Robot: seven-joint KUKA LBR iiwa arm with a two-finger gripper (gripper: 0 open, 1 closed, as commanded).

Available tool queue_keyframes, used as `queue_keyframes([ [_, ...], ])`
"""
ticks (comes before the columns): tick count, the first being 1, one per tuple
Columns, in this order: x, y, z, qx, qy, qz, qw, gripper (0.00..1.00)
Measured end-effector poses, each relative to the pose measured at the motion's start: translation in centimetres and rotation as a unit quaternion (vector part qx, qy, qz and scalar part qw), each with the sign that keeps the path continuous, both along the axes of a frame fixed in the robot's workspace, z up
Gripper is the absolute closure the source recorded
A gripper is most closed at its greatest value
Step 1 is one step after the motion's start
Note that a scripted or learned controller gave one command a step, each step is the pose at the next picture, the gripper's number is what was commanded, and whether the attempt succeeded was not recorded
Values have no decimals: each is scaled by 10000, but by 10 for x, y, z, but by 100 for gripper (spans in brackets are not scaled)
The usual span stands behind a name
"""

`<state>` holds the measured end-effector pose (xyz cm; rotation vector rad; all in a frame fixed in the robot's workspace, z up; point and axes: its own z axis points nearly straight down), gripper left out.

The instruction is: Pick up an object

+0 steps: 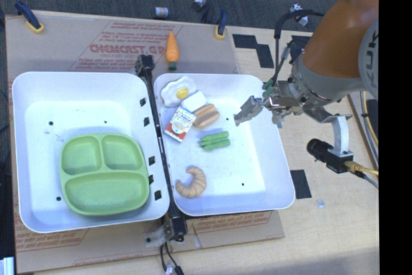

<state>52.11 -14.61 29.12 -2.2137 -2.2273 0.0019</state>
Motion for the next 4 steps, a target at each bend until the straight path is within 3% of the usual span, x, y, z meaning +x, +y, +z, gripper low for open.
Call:
queue_keyframes([
  [1, -19, -37, -132, 4, 14, -1, 10000, 0],
  [2, -22, -14, -200, 6, 9, 3, 10000, 0],
  [3, -21, -15, -190, -3, 7, 36, 10000, 100],
  [4, -44, -65, -188, 9, 3, -7, 10000, 100],
])
